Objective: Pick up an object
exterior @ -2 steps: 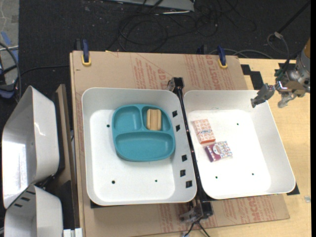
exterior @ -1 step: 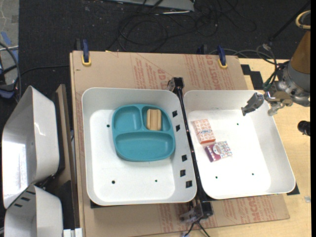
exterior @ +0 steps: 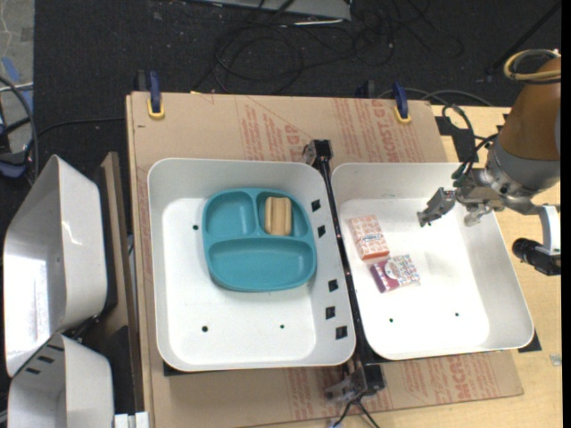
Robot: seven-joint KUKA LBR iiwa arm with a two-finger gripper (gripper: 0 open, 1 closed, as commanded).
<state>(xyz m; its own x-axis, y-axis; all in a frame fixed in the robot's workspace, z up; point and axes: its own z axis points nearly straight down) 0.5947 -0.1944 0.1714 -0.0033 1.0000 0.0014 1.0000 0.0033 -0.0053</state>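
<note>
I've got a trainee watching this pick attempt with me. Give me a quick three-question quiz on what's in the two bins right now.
1. True or false: the teal plastic divided tray lies in the right white bin.
2. Multiple choice: the tan wooden block sits in A) the tray's big compartment, B) a small upper compartment, C) the bare floor of the left white bin.
3. Fill in: the small pink and white packet and the small purple and white packet lie to the ____ of the gripper in the camera view.

Key: 1 false; 2 B; 3 left.
</note>
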